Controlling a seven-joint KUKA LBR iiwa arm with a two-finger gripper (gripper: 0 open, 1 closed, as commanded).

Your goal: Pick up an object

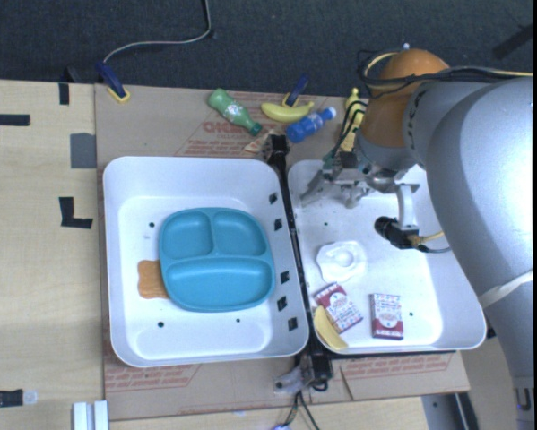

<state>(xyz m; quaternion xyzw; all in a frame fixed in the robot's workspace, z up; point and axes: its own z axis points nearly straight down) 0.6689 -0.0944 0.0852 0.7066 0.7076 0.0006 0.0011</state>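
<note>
My gripper (338,183) hangs over the far edge of the right bin (447,316), close to its far-left corner and just beside the divide between the two bins; I cannot tell how it is set, because my own wrist and the orange band (402,97) cover most of it. My arm (483,177) takes up the right side of that bin, so the open floor there is the middle strip running toward the near edge. On that floor lie a white fried-egg toy (341,259) near the middle, two small red-and-white boxes, one (338,308) tilted and one (387,315) nearly square to the near edge, and a yellow piece (328,328) touching the tilted box at the near-left corner. None of these is under my gripper; they sit apart from it, toward the near edge. The left bin (125,186) holds a blue divided plate (216,259) in its middle, with an orange-brown piece (149,279) tucked under its left rim, and free white floor rings the plate on all sides. Beyond the bins' far edges, on the cardboard sheet (160,124), rest a green bottle (233,111), a banana (287,111) and a blue bottle (309,124), close together. The bench (26,240) to the left is pale wood with black markings.
</note>
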